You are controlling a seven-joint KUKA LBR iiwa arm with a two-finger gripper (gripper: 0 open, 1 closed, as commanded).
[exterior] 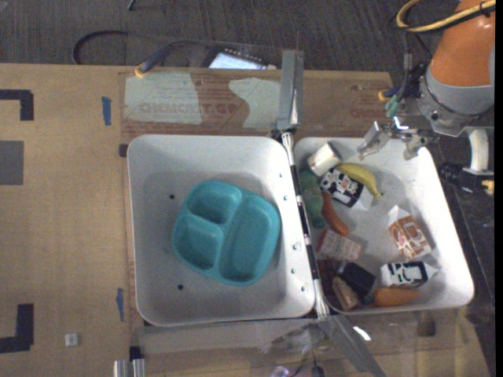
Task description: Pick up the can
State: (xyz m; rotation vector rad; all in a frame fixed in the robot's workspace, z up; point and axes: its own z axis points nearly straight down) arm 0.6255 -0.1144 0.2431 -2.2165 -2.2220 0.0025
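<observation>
A dull green can-like cylinder (313, 203) lies against the left wall of the right bin (448, 234), partly hidden by the divider and by an orange-red carrot (334, 218). My gripper (389, 151) hangs over the far edge of that bin, up and to the right of the green cylinder and well apart from it. Its two fingers (368, 144) are spread open with nothing between them. A banana (363, 176) and a cow-patterned carton (343, 187) lie between the gripper and the cylinder.
The right bin also holds a small white box (322, 159), a pink packet (339, 247), an orange-and-white carton (409, 236), a second cow-patterned carton (407, 273), a black block (357, 278) and another carrot (397, 295). The left bin (149, 171) holds a teal divided plate (226, 232).
</observation>
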